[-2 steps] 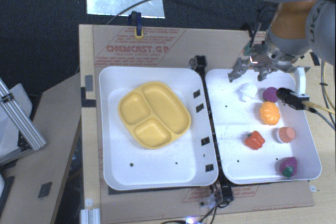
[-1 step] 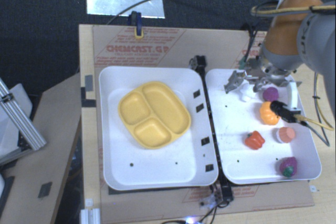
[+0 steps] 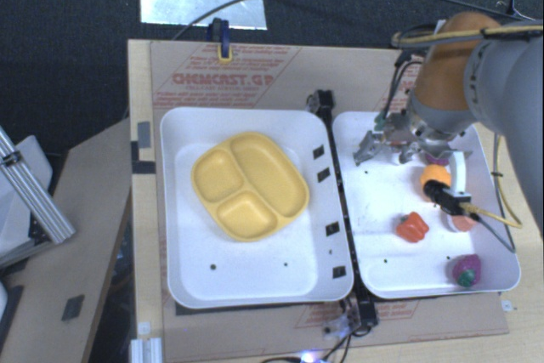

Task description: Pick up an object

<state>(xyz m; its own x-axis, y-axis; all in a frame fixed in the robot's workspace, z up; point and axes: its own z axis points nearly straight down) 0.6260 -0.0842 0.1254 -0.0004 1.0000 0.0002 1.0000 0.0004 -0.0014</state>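
Note:
My gripper (image 3: 388, 152) hangs over the upper left part of the right bin (image 3: 374, 268), its metal fingers (image 3: 367, 149) spread open with nothing between them. Several small toys lie in that bin. A yellow-orange round one (image 3: 435, 176) sits just right of the gripper. An orange pepper-like piece (image 3: 412, 227) lies lower in the middle. Near the bottom right corner rests a magenta toy with a green top (image 3: 465, 269). A salmon piece (image 3: 461, 224) lies by the right wall, and a purple bit (image 3: 439, 157) peeks out under the wrist.
The left bin (image 3: 183, 268) holds a yellow divided plate (image 3: 249, 184). A black-clipped divider (image 3: 333, 191) runs between the two bins. The grey arm with its orange band (image 3: 446, 72) comes in from the upper right.

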